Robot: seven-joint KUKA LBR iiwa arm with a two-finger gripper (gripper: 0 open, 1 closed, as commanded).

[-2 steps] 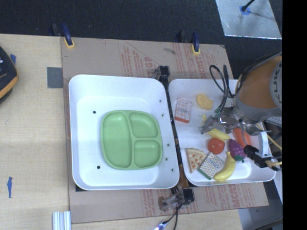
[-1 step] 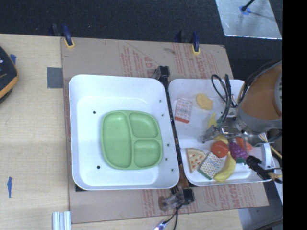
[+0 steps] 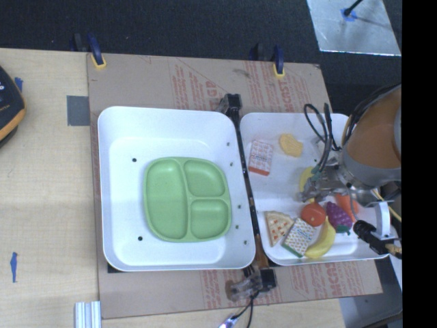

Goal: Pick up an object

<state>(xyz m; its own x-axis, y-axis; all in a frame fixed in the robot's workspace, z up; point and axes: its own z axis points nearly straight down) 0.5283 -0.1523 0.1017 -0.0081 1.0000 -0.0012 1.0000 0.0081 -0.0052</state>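
Gripper (image 3: 315,186): mine, low in right bin (image 3: 273,125); finger state not discernible. Tomato (image 3: 313,214): just below it, nearest item, beside banana (image 3: 322,242), whose long axis ran diagonally.

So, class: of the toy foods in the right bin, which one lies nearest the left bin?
The pizza slice, a tan triangle with red spots near the right bin's left wall. The red-and-white carton sits slightly further right; the tomato and banana lie further right still.
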